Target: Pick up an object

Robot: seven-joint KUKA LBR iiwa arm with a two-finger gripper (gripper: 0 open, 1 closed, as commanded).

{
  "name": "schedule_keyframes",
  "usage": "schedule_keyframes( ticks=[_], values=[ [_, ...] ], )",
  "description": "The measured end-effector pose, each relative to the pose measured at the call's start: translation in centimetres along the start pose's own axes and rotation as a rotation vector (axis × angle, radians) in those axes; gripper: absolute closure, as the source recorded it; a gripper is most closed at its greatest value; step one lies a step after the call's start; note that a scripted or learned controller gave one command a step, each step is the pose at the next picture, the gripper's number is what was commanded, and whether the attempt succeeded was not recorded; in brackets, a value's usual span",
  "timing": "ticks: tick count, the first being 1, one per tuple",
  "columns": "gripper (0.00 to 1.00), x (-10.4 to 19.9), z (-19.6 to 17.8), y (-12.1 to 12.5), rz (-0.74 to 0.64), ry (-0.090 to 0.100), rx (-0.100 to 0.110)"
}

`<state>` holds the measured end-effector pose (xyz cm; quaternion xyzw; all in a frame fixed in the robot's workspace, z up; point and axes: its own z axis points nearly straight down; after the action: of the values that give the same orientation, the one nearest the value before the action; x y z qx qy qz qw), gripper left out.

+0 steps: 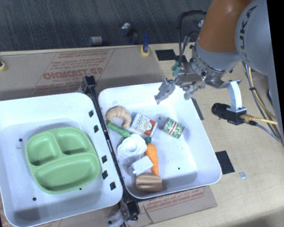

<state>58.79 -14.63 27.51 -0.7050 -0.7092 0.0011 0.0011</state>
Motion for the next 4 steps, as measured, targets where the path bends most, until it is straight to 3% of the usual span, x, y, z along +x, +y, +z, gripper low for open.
schedule_keyframes(
  ticks=[1,2,3,4],
  values=[
    [0.00,0.0,0.0,0.0,0.000,0.000,0.000],
    [0.00,3.1,16.0,-3.6,-0.001,0.001,0.004],
    [0.00,3.1,15.9,-3.6,0.000,0.000,0.001],
    [0.00,-0.4,9.8,-11.1,0.002,0.000,-0.002]
  ],
)
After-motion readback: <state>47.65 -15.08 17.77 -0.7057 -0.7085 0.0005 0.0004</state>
